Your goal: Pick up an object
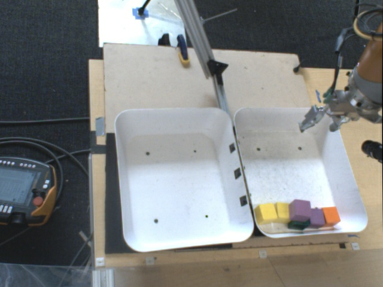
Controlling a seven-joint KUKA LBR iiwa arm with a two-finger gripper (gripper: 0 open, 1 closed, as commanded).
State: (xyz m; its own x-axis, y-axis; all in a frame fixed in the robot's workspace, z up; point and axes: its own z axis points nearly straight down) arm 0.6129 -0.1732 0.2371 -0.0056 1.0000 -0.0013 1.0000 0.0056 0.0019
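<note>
The claw is hanging over the far right part of the right bin, and whether it is spread cannot be told. The blocks are lying well apart from it along the bin's near edge: two yellow blocks, a purple block, a dark green block and an orange block.

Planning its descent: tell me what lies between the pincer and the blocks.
Bare white floor of the right bin, seen in the camera view, separates the pincer from the blocks.
</note>
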